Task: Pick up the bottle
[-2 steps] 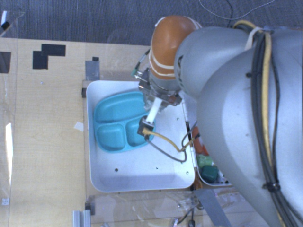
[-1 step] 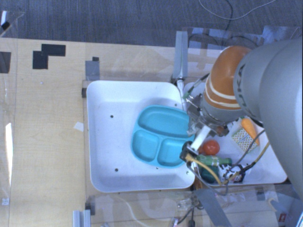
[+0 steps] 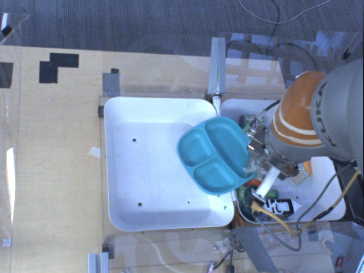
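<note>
Nearest the lens, high at right: grey arm (image 3: 335, 112) with orange band (image 3: 298, 115), hanging over the right bin (image 3: 333, 206).

Then, left to right: bare wooden bench (image 3: 51, 169), wide and flat, with open room to the picture's left edge; left bin (image 3: 142, 181), white, with a raised rim all round and a broad clear floor across its left and middle; blue divided plate (image 3: 213, 152) at that bin's right side, tilted, lying across the shared edge between the two bins and reaching over into the right one; gripper (image 3: 250, 155) right at the plate's right rim, touching or nearly so; grip state not to be told from this angle, nor whether anything is held.

Below the gripper, in the right bin's near-left corner: bottle (image 3: 267, 183), as far as can be made out a white tube-shaped thing, lying tilted; long axis on a diagonal, upper end toward the arm at upper right, lower end toward the bin's front-left corner; just beside a black packet (image 3: 280, 206) with white print; hemmed in there by bin wall, plate edge and arm; little free room around it.
</note>
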{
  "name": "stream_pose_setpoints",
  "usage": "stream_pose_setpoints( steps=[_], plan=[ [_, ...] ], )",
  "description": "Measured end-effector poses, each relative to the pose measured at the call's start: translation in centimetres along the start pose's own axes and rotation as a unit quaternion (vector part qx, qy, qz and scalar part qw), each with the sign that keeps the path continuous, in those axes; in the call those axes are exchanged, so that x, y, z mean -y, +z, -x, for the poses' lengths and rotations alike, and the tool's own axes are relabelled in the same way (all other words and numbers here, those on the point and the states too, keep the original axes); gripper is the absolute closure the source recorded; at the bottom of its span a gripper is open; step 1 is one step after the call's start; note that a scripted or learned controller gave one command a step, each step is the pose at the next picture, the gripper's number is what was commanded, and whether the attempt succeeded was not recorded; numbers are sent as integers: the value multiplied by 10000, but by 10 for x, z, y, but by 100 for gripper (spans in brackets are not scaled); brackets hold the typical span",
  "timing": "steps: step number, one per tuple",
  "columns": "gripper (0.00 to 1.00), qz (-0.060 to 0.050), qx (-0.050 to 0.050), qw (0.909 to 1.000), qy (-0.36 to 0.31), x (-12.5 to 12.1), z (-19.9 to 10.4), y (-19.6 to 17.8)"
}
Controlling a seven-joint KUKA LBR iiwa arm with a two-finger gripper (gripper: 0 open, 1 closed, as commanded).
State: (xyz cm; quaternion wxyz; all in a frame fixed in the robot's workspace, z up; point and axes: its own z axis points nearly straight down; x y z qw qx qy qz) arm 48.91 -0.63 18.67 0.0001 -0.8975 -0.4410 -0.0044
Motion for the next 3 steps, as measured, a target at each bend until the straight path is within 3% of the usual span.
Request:
stream_pose_setpoints(
  steps=[1,2,3],
  plan=[
    [100,-32,74,9996,-265,4,-63,4],
    [100,-25,34,9998,201,54,-127,-5],
    [0,-22,32,9998,202,53,-127,-5]
  ],
)
